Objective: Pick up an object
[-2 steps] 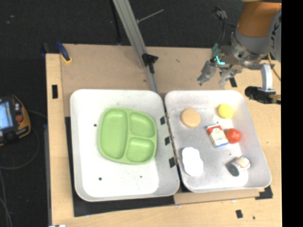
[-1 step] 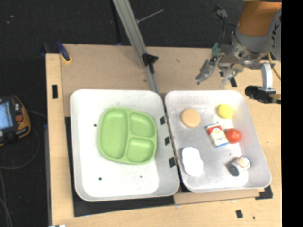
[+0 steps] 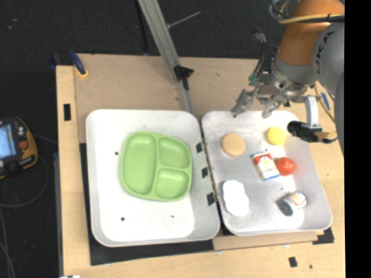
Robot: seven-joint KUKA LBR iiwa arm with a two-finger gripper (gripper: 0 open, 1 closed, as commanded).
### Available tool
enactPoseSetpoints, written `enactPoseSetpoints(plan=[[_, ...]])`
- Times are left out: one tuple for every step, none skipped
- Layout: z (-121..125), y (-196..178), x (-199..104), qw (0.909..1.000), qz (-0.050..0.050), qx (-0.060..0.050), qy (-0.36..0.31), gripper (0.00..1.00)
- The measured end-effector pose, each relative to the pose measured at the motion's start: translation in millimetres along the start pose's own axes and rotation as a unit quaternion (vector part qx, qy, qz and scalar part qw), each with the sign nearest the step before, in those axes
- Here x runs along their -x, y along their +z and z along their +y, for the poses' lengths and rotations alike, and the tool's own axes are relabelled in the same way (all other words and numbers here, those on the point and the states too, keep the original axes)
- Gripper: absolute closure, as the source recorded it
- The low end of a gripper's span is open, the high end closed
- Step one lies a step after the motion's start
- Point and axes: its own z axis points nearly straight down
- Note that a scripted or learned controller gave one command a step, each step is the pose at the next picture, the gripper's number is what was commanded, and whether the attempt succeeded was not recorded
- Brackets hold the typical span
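5 small things lie in the right bin (image 3: 316, 213), and none is in the gripper (image 3: 253, 106), which hangs over the bin's far edge with its 2 fingers (image 3: 240, 105) spread apart and nothing between them. A tan disc (image 3: 234, 144) sits closest to it, just near and left of the fingers; a yellow ball (image 3: 276, 135) lies to the disc's right, with a red-and-white box (image 3: 265, 166) touching a red piece (image 3: 286, 166) nearer the camera, a white pad (image 3: 235, 197) by the bin's left wall, and a small grey-and-white piece (image 3: 291, 202) at the near right. The left bin (image 3: 104, 213) carries a green tray (image 3: 156, 166).

The disc looks the best target: it stands apart from its neighbours, so the fingers can straddle it cleanly. Centre over it first, keep the fingers wide, descend straight, then close. The box and red piece sit together, so a grasp there risks nudging both.
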Motion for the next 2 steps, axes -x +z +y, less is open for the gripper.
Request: enactPoseSetpoints(plan=[[0.5,62.9,3.2,1.0000,0.000,0.000,0.001,0.00],[8.0,111.2,-1.3,1.0000,0.000,0.000,-0.002,0.00]])
